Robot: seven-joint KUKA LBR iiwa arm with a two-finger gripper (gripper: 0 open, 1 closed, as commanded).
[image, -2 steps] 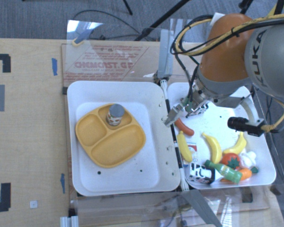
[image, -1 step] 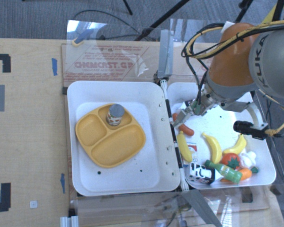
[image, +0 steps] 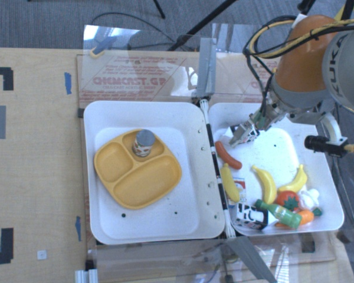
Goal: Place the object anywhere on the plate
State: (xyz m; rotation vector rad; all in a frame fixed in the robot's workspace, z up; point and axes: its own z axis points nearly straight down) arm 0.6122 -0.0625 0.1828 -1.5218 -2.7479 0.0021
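A: Near edge of the right bin (image: 336, 214), what's there?

B: Pile of plastic toy food: a green bottle (image: 281, 213) lying flat, a tomato (image: 287, 198), something orange, a white lump, plus a black-and-white carton (image: 249, 214) by the divider. Just behind, two bananas (image: 265, 183), curved, glossy yellow. Corn cob (image: 229, 183) against the left wall, long axis running near-to-far. Hot dog (image: 228, 155) just beyond it, lying diagonal.

A: And the task's thing?

B: Small can (image: 144, 142), grey lid, printed label. Stands upright, long axis vertical, lid facing up. Already on the plate (image: 138, 186), in the small far compartment. Plate's yellow plastic, three sections, rounded corners, sits turned at an angle in the left bin (image: 106, 217).

A: Tool?

B: Tool (image: 243, 133) is over the far-left part of the right bin, above the hot dog, well apart from the can. Fingers point down-left with a slight gap between them, nothing in it. Orange band and grey arm (image: 310, 58) behind it, far right.

A: Desk?

B: Desk (image: 29, 158) is plain brown board w/ blue tape bits.
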